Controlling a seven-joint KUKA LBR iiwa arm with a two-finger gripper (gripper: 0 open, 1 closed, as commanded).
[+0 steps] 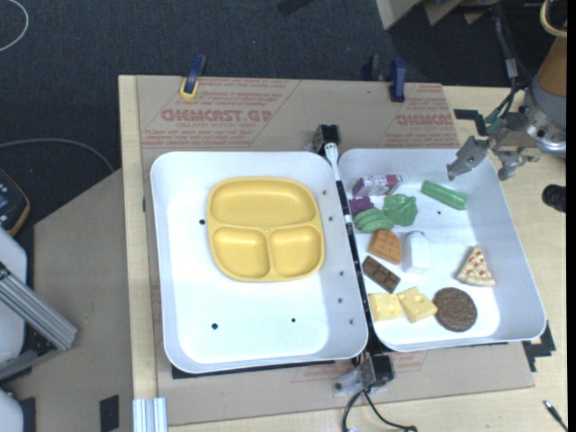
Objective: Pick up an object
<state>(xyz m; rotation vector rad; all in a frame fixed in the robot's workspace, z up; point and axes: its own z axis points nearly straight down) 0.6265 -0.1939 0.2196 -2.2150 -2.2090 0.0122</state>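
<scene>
The gripper (483,158) hangs open and empty over the right bin's (517,241) far corner, so descending there it may strike the rim and miss the green piece (445,194).

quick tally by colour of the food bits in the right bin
green: 3
purple: 2
yellow: 2
brown: 3
white: 1
pizza slice: 1
total: 12
</scene>
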